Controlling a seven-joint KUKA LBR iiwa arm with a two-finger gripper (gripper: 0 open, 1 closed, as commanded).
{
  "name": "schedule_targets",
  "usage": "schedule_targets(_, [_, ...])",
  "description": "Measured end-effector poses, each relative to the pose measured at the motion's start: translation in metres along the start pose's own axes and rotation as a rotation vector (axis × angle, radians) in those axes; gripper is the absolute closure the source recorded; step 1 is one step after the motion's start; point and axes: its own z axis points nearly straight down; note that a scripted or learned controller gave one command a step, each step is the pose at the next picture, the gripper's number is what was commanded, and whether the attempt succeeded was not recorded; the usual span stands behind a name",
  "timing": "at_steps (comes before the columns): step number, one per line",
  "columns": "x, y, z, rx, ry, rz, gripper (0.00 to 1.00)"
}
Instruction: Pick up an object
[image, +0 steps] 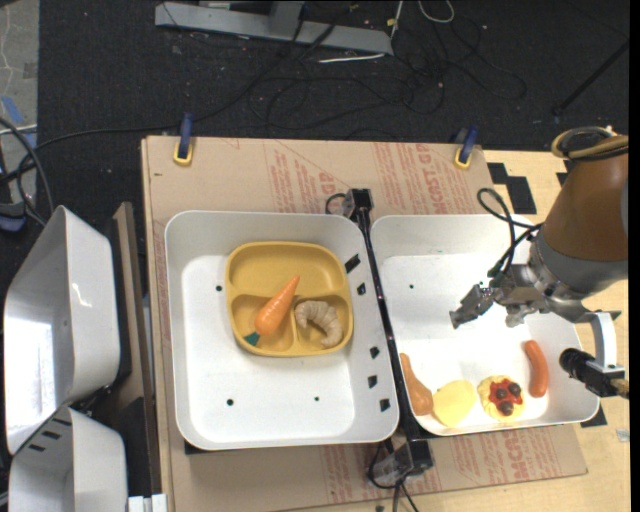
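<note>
- You have the arm (585, 225) reaching in from the right, over the right bin (440, 250).
- Your end effector (472, 308) hangs above bare floor near the middle of the right bin; its dark fingers point left. You cannot tell from this angle whether they are parted or closed, and nothing shows between them.
- Your pickable items lie along the near edge of the right bin, apart from the end effector: an orange drumstick-shaped toy (415, 385) at the left corner, a pale yellow round piece (453, 402) just beside it, a small yellow tart with red and dark topping (501, 396) next along, and a red-orange sausage (537, 367) to the right, lying roughly upright in the view.
- In the left bin (200, 330) you see a yellow divided plate (285, 258). A toy carrot (276, 306) lies slantwise in it, and a pale curled shrimp-like piece (320, 320) sits in the lower right compartment.
- Both bins rest on the cardboard-covered bench (260, 165).
</note>
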Motion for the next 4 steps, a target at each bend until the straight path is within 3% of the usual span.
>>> schedule_targets(1, [0.0,0.003,-0.007,-0.013,-0.002,-0.003,0.0])
schedule_targets(3, [0.01,0.001,0.095,-0.009,-0.001,-0.001,0.0])
schedule_targets(4, [0.01,0.002,0.082,-0.014,-0.002,0.001,1.0])
